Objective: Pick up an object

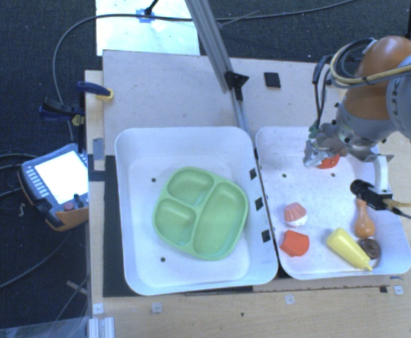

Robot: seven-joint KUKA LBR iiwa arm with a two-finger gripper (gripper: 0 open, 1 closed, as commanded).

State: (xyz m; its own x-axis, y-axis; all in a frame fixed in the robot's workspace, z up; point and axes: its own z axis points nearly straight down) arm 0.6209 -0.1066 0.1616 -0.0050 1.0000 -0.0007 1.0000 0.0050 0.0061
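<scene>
A small orange-red object (pixel 328 163) lies at the far end of the right bin (pixel 276 189), and the gripper (pixel 318 153) sits directly over it, touching or nearly so (whether its tips are spread or closed, I cannot tell). By my reading, the arm has gone low here because this piece lies apart from the others, giving it room. Nearer in the same bin are a pink-and-white piece (pixel 295 214), an orange block (pixel 295 243), a yellow cone-shaped toy (pixel 348 248) and an orange pear-like shape (pixel 364 224). The left bin (pixel 131 189) holds a green divided plate (pixel 201 213).
</scene>
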